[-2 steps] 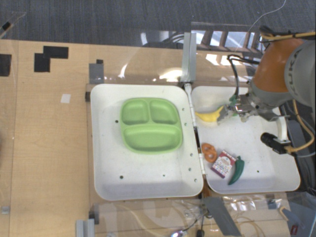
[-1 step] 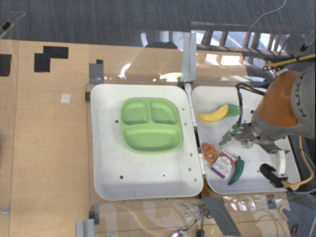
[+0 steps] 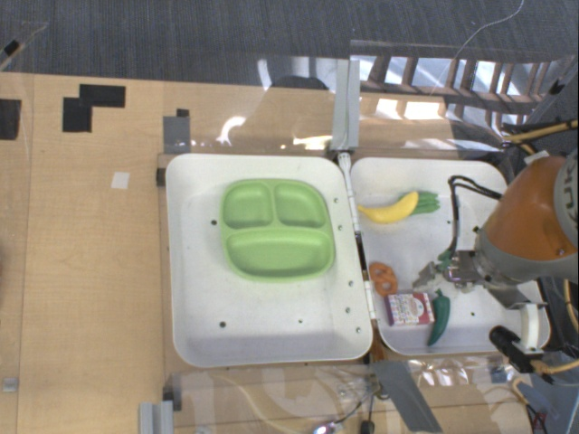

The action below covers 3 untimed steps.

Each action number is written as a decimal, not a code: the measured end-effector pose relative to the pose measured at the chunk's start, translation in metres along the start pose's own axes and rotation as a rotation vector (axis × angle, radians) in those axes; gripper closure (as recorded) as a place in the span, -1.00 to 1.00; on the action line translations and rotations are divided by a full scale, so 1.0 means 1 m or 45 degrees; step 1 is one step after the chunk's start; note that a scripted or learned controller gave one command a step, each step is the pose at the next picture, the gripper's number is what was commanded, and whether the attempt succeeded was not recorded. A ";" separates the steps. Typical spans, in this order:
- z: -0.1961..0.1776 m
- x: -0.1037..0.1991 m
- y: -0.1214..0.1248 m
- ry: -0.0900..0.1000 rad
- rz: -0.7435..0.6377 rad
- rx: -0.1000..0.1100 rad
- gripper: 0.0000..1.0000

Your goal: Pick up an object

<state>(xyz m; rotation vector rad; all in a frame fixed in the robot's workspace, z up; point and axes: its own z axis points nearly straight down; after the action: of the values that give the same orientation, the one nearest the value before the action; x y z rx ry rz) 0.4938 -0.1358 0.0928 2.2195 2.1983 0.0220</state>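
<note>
small pink printed box (image 3: 409, 309) lying at the right white bin's (image 3: 470, 174) front edge, dark green pepper (image 3: 440, 318) touching it | gripper (image 3: 434, 277) hovering just above both, fingers' state impossible to tell | green divided plate (image 3: 276, 228) sitting mid left bin (image 3: 194, 269)

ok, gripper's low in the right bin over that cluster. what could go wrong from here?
1. The gripper hangs right by the green pepper and the small box, which lie together, so it may pinch both or knock one aside.
2. The pretzel lies close to the bin wall, leaving a finger little room.
</note>
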 end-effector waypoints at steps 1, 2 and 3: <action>0.002 0.013 0.065 0.000 0.034 0.002 -1.00; 0.005 -0.006 0.122 0.000 -0.084 0.009 -1.00; 0.008 0.003 0.177 0.002 -0.061 0.019 -1.00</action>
<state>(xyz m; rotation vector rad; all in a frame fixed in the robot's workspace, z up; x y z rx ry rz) 0.6714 -0.1345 0.0884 2.1742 2.2589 0.0064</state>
